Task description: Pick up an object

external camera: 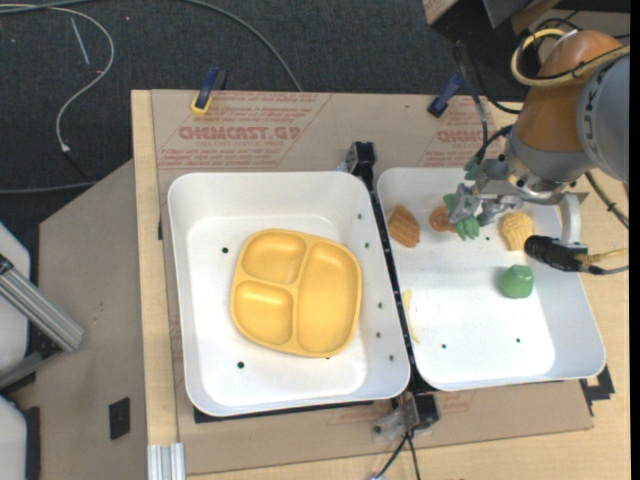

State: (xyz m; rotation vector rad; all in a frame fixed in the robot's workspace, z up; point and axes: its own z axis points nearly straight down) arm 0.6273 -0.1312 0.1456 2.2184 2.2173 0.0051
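Right now gripper (470,211) hovers low at far end of right bin (560,363), fingers apart w/ nothing between; small green piece (468,228) sits just under tips, nearest pick.

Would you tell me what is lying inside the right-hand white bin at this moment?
The right bin holds a brown bread-like piece, a small orange item, a yellow corn-like piece and a green ball. The gripper reaches in, covering whatever lies beneath it.
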